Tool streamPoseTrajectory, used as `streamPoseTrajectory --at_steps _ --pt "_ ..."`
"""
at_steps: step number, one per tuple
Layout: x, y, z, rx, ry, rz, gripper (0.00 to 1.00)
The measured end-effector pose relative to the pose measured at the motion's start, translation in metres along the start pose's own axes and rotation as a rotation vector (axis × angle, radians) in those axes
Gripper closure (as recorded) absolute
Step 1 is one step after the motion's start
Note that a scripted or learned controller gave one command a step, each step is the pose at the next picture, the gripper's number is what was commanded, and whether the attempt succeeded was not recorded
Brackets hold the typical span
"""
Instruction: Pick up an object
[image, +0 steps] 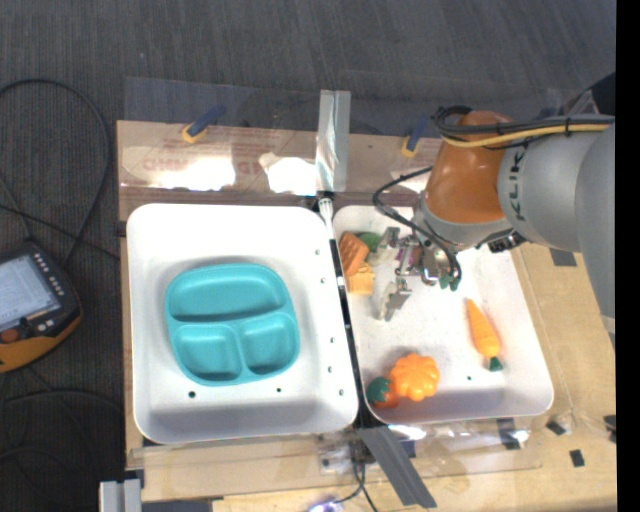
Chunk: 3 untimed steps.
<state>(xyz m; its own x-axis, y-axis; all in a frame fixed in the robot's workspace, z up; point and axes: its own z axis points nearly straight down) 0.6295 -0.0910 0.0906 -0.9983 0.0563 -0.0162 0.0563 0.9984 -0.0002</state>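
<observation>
Camera view: I see my gripper (392, 300) low in the right bin (520, 395), jaws parted on nothing, beside the orange block (353, 262); carrot (483, 333) and pumpkin (414, 376) lie apart.

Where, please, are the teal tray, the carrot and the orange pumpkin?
teal tray (232, 322): camera view, centre divider.
carrot (483, 331): camera view, mid-body.
orange pumpkin (414, 375): camera view, top.
</observation>
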Motion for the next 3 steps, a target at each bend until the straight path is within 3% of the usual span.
streamPoseTrajectory --at_steps 1,2,3 --pt "0.052 -0.028 -0.001 0.002 0.004 0.052 0.00" --pt "0.122 -0.049 -0.003 0.004 -0.008 -0.131 0.00" --pt "0.049 -0.051 -0.001 0.004 -0.001 -0.151 0.00"
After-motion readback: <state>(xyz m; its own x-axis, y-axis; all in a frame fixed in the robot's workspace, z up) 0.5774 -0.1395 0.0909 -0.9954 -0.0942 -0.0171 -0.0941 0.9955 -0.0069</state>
